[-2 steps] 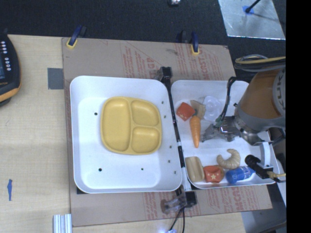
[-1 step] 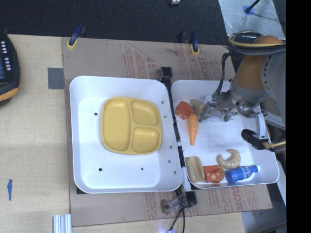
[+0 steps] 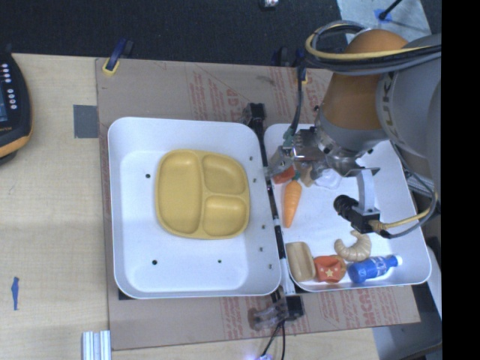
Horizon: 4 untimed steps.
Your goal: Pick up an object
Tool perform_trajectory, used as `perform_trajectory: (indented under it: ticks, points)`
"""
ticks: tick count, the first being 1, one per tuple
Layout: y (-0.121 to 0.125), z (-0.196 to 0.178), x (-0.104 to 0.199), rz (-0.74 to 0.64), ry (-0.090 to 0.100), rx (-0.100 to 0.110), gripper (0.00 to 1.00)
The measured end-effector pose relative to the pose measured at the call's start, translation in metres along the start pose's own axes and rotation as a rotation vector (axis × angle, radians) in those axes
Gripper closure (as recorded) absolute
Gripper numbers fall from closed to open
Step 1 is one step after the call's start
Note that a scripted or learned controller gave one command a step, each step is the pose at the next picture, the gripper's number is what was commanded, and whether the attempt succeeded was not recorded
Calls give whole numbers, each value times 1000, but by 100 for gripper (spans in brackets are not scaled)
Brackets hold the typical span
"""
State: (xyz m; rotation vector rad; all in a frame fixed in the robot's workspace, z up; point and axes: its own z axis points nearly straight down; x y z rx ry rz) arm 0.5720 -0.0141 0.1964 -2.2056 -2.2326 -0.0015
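Note:
My gripper (image 3: 298, 161) hangs low over the far left corner of the right bin (image 3: 390, 160), under the arm's orange band. Right below it lies an orange toy carrot (image 3: 291, 203), its thick end with a bit of green pointing up at the gripper. A small red piece (image 3: 283, 176) sits beside that end, against the bin's left wall. Along the near edge of the same bin lie a tan bread-like block (image 3: 301, 260), a red toy (image 3: 328, 268), a blue bottle (image 3: 373, 268) and a pale curved piece (image 3: 355, 244).
The left bin (image 3: 135, 268) holds a yellow divided plate (image 3: 202, 193). The arm's body and black cables cover the right bin's far right part. A dark controller (image 3: 11, 107) lies at the bench's left edge.

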Motion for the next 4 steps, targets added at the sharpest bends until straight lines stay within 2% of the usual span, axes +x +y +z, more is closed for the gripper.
perform_trajectory:
  ticks: [1, 2, 3, 4]
  points:
    - [-28, 5, -38, 11, -4, 6, 0]
    - [25, 99, -84, 9, -6, 0, 0]
    - [23, 85, -83, 8, -4, 3, 100]
    - [10, -1, -37, 4, -2, -5, 100]
